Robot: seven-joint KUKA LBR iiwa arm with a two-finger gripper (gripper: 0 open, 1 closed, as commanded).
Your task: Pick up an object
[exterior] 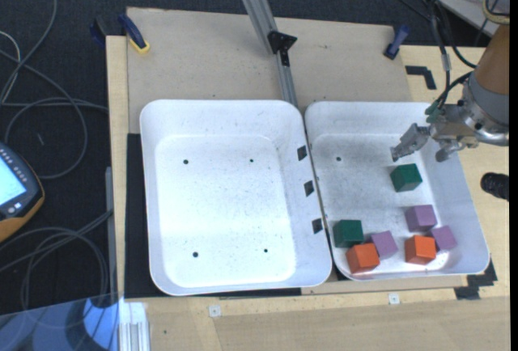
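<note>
Camera view, looking down at a slant: the pincer [426,143] hangs over the far part of the right bin [477,216], arm coming in from the right edge. Its fingers stand spread, one grey finger [407,141] out to the view's left, the other nearer the wrist; nothing sits between them.

A green block [405,176] lies on the bin floor just below the pincer in the picture, apart from it, and is the likeliest target (my judgement, the task names no object). It stands alone, well apart from the rest.

The other blocks crowd the near side of the right bin: a dark green block [348,231], an orange block [363,257] touching or nearly touching it, a purple block [384,243], a second purple block [420,217], a second orange block [420,248] and a third purple block [443,238] by the wall.

The left bin [162,179] has bare floor.

Risks from here:
- the pincer looks offset from the green block toward the far side, so a straight drop may land one finger on top of it, or miss and close on air;
- the block appears turned relative to the fingers, so closing may twist it or squirt it out;
- if the program goes for the cluster instead, fingers may jam between neighbours or shove them into the wall.
</note>
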